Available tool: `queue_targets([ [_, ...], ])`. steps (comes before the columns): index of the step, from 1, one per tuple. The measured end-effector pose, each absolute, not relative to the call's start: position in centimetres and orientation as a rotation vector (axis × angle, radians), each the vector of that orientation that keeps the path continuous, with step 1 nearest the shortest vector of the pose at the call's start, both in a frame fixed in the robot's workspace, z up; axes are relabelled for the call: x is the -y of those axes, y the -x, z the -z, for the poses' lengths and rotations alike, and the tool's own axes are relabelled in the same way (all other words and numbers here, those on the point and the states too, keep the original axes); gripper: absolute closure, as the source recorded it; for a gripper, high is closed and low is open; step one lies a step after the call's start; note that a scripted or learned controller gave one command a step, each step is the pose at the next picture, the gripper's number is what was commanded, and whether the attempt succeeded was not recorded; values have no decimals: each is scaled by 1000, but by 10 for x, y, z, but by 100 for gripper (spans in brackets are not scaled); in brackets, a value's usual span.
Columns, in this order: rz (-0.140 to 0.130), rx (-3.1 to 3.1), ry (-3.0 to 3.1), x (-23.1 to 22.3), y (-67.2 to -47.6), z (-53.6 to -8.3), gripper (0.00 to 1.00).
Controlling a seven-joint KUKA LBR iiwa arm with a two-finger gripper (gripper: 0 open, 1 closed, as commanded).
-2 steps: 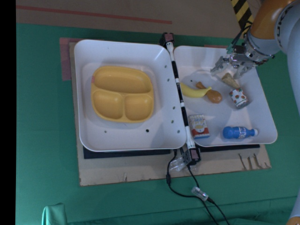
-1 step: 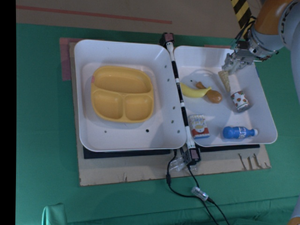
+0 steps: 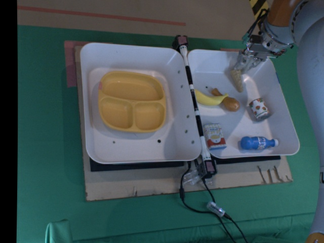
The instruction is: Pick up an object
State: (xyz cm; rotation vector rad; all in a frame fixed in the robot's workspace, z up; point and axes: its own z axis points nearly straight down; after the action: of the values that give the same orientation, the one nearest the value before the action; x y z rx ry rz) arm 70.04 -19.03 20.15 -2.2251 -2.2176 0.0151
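A pale yellow, knobbly corn cob point(image 3: 237, 79) lies in the right shallow white bin point(image 3: 283, 110), toward that bin's twelve o'clock, pointing roughly from twelve to six. The grey arm's two-finger gripper point(image 3: 243, 65) sits right over the cob's upper end, its fingers angled down at the cob; whether they are spread or pinched on it cannot be told from this view. The cob has bare white floor on both its nine and three o'clock sides, and it is well clear of the bin's walls.

At six to seven o'clock from the cob, near the middle of the bin, lie a yellow banana point(image 3: 209, 98) and a brown pear-shaped piece point(image 3: 229, 103), touching each other. At five o'clock lies a small printed can point(image 3: 258, 109) on its side, close to the right wall. Along the bin's near edge are one red-and-white carton point(image 3: 215, 136), hard by the divider at seven o'clock, and one blue plastic bottle point(image 3: 257, 143) with a white cap, lying flat at five o'clock. That makes six loose items, one of each.

The left white bin point(image 3: 101, 151) holds one yellow three-compartment plastic tray point(image 3: 132, 101), set toward nine o'clock, with open floor around it.
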Motion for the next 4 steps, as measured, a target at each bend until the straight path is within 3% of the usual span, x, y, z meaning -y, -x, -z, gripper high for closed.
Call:
queue_targets([
  [1, 8, 2227, 2239, 187, -701, -333, 100],
  [2, 15, 2233, 2256, 188, -703, -354, 100],
  [3, 9, 2226, 2238, 144, -701, -363, 100],
  [4, -17, 2213, 2229, 147, -699, -203, 100],
])
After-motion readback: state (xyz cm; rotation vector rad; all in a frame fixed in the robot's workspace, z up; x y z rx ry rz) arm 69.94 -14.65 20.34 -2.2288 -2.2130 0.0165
